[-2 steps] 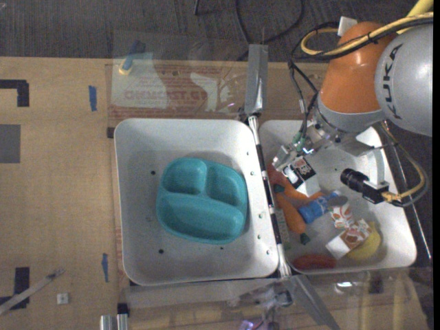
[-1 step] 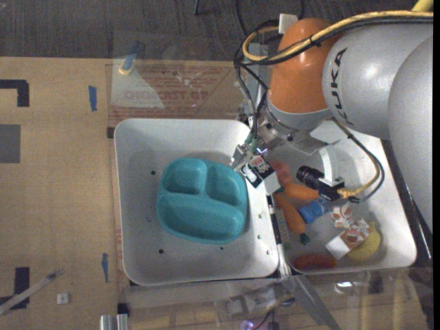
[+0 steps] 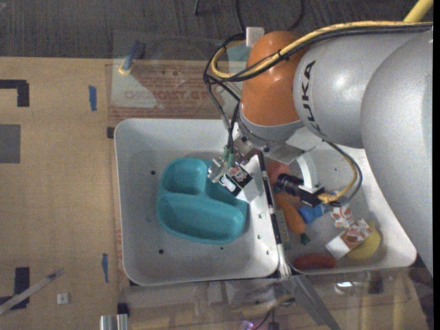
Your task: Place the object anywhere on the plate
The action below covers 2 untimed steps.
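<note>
Bench: 2 white bins (image 3: 137, 253) | 1 teal plate (image 3: 199, 208) | 1 pincer (image 3: 230, 170)

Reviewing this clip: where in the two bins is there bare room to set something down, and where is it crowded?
Free: the left bin's floor left of and below the teal plate, and the plate's large lower compartment. Crowded: the plate's upper right, under the pincer, and the right bin, cluttered with small items.

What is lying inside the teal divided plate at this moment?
The teal divided plastic plate shows bare compartments wherever it is visible. The end effector hangs over its upper right corner, covering that part, so what lies beneath cannot be judged.
</note>
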### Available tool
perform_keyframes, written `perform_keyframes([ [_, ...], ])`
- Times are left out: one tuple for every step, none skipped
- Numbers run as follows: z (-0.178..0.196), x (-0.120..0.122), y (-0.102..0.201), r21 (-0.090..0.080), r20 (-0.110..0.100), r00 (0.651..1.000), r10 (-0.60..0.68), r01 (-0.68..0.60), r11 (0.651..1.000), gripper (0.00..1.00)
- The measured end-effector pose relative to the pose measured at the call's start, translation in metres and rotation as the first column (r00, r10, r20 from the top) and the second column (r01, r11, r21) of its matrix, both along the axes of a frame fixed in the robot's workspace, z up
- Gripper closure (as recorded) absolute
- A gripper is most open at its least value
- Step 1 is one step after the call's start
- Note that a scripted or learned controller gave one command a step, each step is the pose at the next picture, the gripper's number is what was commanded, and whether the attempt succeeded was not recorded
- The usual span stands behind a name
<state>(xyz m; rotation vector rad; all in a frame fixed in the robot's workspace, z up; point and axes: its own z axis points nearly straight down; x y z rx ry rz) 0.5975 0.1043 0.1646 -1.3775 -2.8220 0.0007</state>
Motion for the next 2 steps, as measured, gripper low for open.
perform_keyframes([
  [0.0197,-0.0084,0.0445,0.001,0.005,0.999,-0.049,0.049,0.999,1.00],
  [0.0197,-0.0084,0.0443,0.001,0.005,0.999,-0.049,0.049,0.999,0.00],
])
